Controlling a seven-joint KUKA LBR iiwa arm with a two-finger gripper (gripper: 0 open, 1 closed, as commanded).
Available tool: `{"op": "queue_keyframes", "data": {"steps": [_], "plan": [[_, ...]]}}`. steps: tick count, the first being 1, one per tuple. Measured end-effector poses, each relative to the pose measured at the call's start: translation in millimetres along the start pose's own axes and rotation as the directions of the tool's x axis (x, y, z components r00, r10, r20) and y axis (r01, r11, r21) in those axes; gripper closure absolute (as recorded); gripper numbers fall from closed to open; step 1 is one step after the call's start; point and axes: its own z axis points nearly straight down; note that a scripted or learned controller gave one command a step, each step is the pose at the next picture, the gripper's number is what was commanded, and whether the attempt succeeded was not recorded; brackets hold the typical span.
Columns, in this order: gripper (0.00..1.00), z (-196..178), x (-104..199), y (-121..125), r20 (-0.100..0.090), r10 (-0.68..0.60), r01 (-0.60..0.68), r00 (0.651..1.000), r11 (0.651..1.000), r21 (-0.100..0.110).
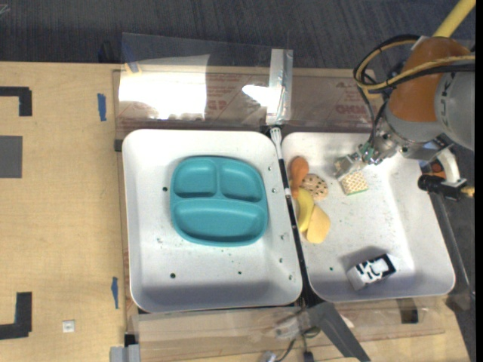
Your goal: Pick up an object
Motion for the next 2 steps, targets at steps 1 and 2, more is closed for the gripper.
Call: {"op": "queue_keyframes", "data": {"steps": [1, 2], "plan": [[1.00, -78, 45, 16, -0.002, 0.161, -0.161, 0.987, 0.987, 0.002], [1.00, -140, 103, -10, -0.004, 0.215, -0.215, 0.977, 0.977, 0.006]]}}
